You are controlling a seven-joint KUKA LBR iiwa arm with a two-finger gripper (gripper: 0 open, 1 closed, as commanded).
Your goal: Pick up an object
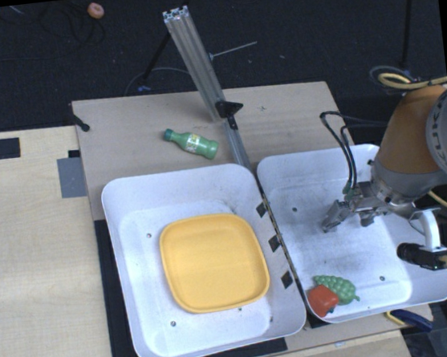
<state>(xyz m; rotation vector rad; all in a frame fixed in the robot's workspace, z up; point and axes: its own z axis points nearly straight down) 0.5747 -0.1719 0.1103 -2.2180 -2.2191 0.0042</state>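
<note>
Dark carpet floor (309,18) at 12 o'clock, cables strewn; plywood bench (32,262) at 9; aluminium post (199,59) leaning.

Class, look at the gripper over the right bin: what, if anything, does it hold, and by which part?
Nothing: the gripper hangs over bare bin floor.

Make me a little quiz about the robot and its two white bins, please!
1. True or false: the yellow plate lies in the left bin.
2. What lies on the wooden bench behind the bins? A) a spoon B) a green bottle C) a red cup
3. Fill in: the red and green toy sits in the right bin, near its ____ edge, in front of the gripper.

Key: 1 true. 2 B, the green bottle. 3 front.
</note>
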